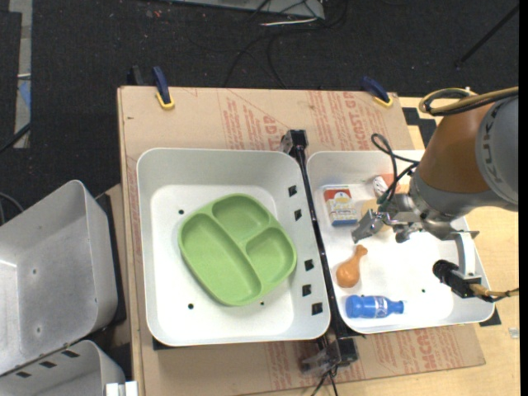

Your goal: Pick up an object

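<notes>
The right bin (429, 316) holds a small white carton with red and blue print (341, 205) at its far left. An orange pear-shaped toy (352, 266) lies near the left wall, and a blue bottle (373, 306) lies on its side at the front. My gripper (383, 228) hangs over the middle of this bin, just right of the carton and above-right of the orange toy. Its fingers are spread, with nothing between them. A small reddish-white thing (383, 183) is partly hidden behind the wrist.
The left bin (157, 221) holds a green divided plate (238, 248). The bins share a dark divider (312, 221) with clips. The arm's grey and orange body (466, 159) covers the right bin's far right side. Another white bin (49, 271) sits off the bench at left.
</notes>
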Motion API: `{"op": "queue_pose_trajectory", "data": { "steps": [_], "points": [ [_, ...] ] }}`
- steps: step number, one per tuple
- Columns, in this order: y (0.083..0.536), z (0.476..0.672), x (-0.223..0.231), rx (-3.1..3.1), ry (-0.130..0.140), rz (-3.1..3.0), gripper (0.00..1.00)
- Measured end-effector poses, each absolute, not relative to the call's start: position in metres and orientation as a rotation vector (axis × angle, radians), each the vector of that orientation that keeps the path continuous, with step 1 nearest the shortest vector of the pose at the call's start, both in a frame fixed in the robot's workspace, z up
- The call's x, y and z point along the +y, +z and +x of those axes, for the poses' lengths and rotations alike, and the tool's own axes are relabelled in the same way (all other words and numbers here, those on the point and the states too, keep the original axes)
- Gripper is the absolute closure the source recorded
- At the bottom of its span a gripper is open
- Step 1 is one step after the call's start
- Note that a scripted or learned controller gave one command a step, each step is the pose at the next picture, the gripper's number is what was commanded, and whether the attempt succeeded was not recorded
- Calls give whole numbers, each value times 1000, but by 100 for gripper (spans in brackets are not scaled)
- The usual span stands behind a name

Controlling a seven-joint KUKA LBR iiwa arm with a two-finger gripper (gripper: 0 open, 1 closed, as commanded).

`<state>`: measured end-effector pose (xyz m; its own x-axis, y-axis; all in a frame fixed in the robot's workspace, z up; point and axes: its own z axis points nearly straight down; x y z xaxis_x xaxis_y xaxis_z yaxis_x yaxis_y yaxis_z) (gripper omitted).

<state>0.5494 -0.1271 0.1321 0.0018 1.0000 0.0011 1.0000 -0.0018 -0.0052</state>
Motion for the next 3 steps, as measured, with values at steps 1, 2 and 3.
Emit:
{"op": "queue_pose_trajectory", "data": {
  "steps": [1,2,3],
  "points": [
    [90,549,-127,-2218,2,-2221,0],
    [102,550,-126,-2218,0,-2225,100],
    [166,552,-128,-2227,-5,-2223,100]
  ]
}}
